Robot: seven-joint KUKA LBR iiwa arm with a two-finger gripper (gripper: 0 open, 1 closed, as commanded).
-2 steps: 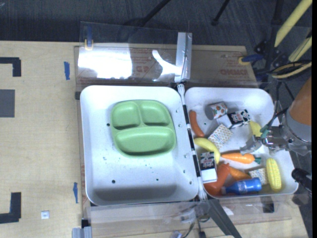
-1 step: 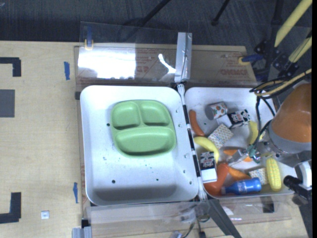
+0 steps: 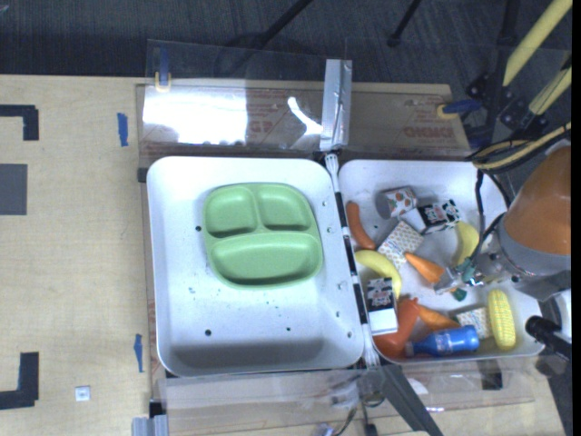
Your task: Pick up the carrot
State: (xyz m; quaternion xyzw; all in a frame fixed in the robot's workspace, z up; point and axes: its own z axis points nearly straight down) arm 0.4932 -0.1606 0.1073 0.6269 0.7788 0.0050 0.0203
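From my remote seat, the shallow white right-hand bin [image 3: 363,175] is crowded under the grey arm's two-finger gripper [image 3: 461,278]; whether it's apart or together, I cannot tell. The short orange carrot [image 3: 424,266] lies just left of the tip, nothing held. I judge we're mid-approach: next it must shift left and descend squarely, avoiding the yellow banana [image 3: 467,240] just above.

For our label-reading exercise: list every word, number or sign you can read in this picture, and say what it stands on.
None can be read for certain.
Red print on the clear panel behind the bins: too blurred.
Small carton in the right bin: markings too small.
Black-and-white packet: print too small.
Blue bottle: no legible label.
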